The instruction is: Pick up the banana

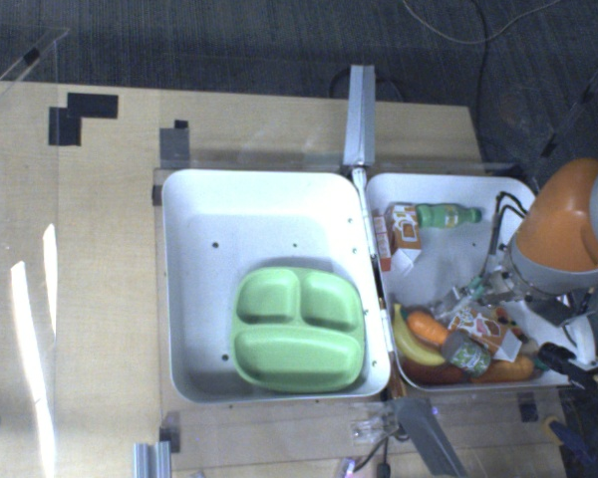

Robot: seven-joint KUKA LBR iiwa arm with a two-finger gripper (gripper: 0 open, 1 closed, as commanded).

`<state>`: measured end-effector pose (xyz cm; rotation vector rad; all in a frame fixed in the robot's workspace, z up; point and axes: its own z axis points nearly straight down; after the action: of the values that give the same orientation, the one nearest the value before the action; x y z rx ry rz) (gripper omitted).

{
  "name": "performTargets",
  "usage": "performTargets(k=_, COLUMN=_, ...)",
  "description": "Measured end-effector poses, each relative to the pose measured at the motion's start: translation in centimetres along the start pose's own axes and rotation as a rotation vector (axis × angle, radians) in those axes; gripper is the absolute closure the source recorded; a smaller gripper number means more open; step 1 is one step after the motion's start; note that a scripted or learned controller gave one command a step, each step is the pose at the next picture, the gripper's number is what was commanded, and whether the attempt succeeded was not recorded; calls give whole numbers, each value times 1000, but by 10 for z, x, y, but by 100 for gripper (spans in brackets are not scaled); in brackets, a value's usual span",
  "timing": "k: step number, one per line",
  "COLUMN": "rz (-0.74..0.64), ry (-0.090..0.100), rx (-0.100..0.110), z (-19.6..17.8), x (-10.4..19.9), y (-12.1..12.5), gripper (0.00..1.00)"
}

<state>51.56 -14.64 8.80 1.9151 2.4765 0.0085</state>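
The banana (407, 339) lies in the right bin (448, 229), at its near-left corner, curved along the wall that parts the two bins. A carrot (427, 328) rests just beside it, touching or overlapping its inner edge, and more clutter is piled against that. Tucked against the wall this way, it leaves little room on its left side. The arm (568, 232) reaches in from the right, and its gripper (490, 289) hangs over the pile, right of the banana and apart from it. The jumble below blurs it, so I cannot tell its state. A green tray (299, 329) sits in the left bin (209, 267).
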Motion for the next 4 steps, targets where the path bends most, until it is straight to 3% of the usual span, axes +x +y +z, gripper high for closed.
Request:
performTargets(k=1, rz=-191, ry=-3, rx=-7, z=-1, x=61, y=-7, gripper=0)
performTargets(k=2, rz=207, ry=3, rx=9, z=-127, x=80, y=47, gripper=0)
performTargets(k=3, rz=121, ry=5, rx=12, z=-95, x=158, y=13, gripper=0)
performTargets(k=4, rz=72, ry=5, rx=11, z=-101, x=101, y=-1, gripper=0)
